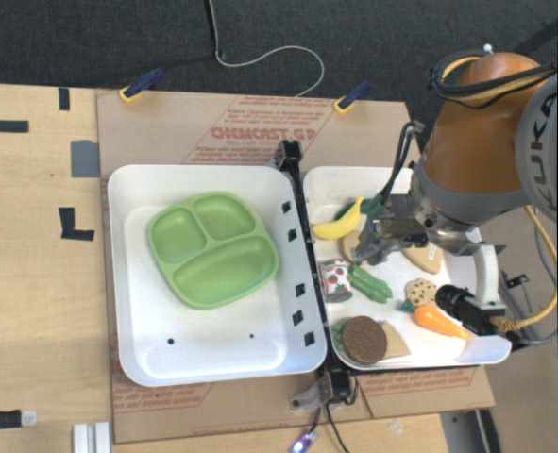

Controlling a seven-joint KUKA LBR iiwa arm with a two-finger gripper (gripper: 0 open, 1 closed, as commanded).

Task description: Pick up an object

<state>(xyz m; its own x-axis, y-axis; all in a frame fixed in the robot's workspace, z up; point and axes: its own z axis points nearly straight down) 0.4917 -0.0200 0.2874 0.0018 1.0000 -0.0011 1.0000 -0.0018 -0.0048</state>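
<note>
Two shallow white bins side by side on a cardboard sheet: left bin [127,281] bearing a green divided plate [214,248], tilted, its two small compartments toward 12 o'clock. Right bin [491,352] crowded with toy food: a yellow banana [340,222] at 11 o'clock, a green pepper-like piece [371,285] at centre, a small red-and-white packet [336,279] just at 9 o'clock of it, a brown round cookie [363,339] on a tan slab at 7 o'clock, an orange carrot [438,320] at 5 o'clock, a speckled biscuit [418,293] just above the carrot. Grey-and-orange arm reaching in from 3 o'clock, gripper [373,243] low over the bin between banana and green piece. Impossible to tell how far the claw stands open, or whether anything sits in it.
</note>
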